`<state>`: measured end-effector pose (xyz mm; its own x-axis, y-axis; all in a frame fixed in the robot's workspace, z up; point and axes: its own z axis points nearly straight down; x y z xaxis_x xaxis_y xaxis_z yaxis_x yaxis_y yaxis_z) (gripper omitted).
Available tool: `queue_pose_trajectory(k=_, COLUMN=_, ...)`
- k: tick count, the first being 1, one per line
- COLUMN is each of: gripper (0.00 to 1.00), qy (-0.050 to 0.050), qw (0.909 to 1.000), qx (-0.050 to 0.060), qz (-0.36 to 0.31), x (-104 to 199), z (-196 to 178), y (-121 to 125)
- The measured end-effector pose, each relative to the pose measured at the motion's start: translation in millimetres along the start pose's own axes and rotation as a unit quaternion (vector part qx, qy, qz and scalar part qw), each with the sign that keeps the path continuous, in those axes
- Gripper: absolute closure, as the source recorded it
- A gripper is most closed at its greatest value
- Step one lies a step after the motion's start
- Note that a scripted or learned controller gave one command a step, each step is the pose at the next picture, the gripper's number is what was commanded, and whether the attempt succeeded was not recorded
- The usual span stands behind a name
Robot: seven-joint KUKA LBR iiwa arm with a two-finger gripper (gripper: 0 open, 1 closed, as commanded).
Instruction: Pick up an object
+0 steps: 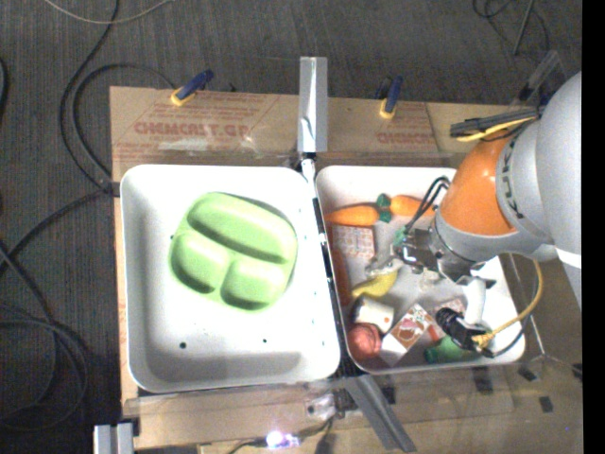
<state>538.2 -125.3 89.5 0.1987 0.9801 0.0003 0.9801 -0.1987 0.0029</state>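
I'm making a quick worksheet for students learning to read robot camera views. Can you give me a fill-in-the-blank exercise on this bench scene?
1. The big green object lies in the ____ bin of the camera view.
2. The carrot in the right bin is coloured ____.
3. The band above the wrist of the arm is ____.
4. The arm hangs over the ____ bin.

Missing words: left; orange; orange; right
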Motion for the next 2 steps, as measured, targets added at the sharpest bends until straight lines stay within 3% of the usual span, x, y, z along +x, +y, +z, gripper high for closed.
queue_pose_trajectory(k=1, gripper=1.00, qy=0.001, qw=1.0000, qx=0.002, qz=0.000, x=0.7, z=-6.9, y=0.1)
queue_pose_trajectory(k=2, gripper=1.00, qy=-0.001, qw=0.9999, qx=0.006, qz=0.011, x=56.1, z=-90.6, y=-8.8)
